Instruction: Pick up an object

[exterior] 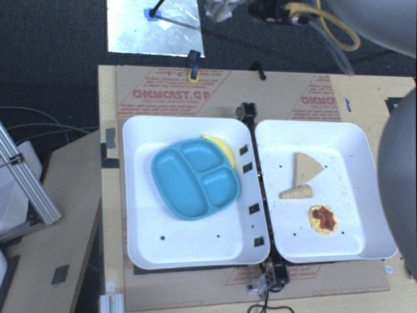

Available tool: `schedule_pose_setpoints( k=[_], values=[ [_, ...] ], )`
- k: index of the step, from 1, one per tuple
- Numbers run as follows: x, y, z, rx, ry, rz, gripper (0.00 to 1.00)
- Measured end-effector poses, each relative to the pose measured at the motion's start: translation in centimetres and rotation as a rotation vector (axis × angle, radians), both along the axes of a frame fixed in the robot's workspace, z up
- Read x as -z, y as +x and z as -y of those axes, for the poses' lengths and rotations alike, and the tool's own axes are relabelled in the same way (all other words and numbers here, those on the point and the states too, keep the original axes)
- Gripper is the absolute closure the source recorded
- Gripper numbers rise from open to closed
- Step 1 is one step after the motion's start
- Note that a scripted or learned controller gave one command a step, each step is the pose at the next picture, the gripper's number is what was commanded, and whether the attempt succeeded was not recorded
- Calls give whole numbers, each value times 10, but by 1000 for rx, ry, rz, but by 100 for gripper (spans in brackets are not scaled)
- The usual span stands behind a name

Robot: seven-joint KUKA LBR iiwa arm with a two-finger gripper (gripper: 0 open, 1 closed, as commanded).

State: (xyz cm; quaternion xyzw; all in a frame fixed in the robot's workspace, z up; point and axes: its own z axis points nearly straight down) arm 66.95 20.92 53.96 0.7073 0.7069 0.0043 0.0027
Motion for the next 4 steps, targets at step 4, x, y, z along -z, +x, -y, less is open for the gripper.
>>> schedule_pose_setpoints(
  k=[4],
  values=[
    [19, -177, 1, -9, -1, -14, 100]
  ],
)
